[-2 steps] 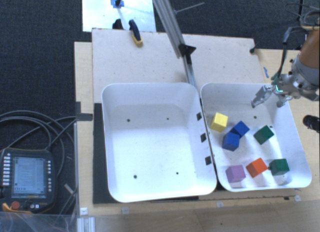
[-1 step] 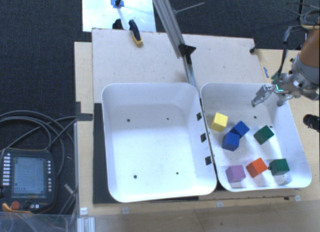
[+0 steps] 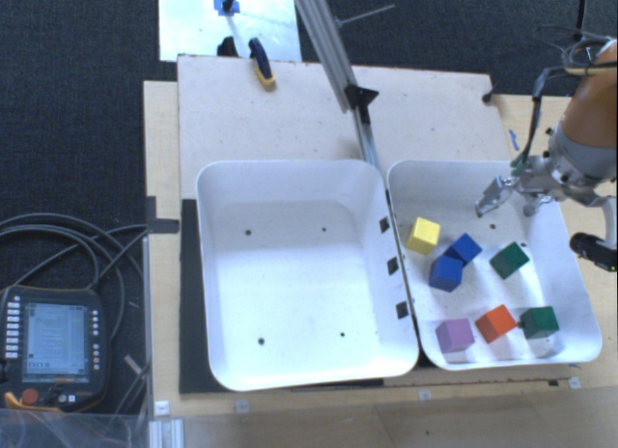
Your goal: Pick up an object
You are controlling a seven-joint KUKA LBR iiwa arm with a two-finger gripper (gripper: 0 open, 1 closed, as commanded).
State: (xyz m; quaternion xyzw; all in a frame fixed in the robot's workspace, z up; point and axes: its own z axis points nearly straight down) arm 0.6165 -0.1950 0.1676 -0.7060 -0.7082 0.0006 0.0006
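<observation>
The right bin holds several small cubes: a yellow one, two blue ones touching each other, a dark green one, a second green one, an orange one and a purple one. My gripper hangs over the bin's far right part, beyond the cubes. It stands open with nothing between its fingers. The nearest cubes, the blue one and the dark green one, lie a short way in front of it.
The left bin sits beside the right one, sharing a raised middle wall. A slanted metal pole comes down to the bins' far junction. A teach pendant with cables lies off the bench at the lower left.
</observation>
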